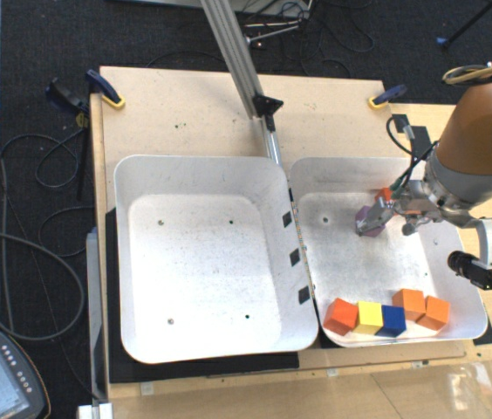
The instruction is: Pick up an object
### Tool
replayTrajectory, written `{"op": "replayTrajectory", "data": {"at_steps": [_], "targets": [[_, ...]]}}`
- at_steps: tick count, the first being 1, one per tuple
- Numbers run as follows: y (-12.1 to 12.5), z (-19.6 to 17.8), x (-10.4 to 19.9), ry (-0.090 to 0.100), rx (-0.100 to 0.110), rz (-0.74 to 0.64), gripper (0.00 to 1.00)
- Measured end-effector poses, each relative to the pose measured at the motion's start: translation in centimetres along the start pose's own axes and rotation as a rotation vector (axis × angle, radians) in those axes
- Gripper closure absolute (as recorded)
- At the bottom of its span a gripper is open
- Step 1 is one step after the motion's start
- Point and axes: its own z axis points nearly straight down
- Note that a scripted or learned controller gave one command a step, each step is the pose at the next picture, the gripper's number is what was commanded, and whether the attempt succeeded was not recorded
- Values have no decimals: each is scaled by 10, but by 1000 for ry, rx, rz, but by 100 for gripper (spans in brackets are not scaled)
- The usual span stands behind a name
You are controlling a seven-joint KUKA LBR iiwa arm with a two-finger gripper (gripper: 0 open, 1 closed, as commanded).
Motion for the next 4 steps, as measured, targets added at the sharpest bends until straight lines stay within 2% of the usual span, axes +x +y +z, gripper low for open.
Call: {"op": "replayTrajectory", "data": {"at_steps": [1, 2, 3, 4], "targets": [[0, 64, -3, 0, 1, 1, 0], [0, 81, -3, 0, -2, 1, 0], [0, 69, -3, -1, -6, 1, 100], [8, 24, -6, -2, -10, -2, 100]]}}
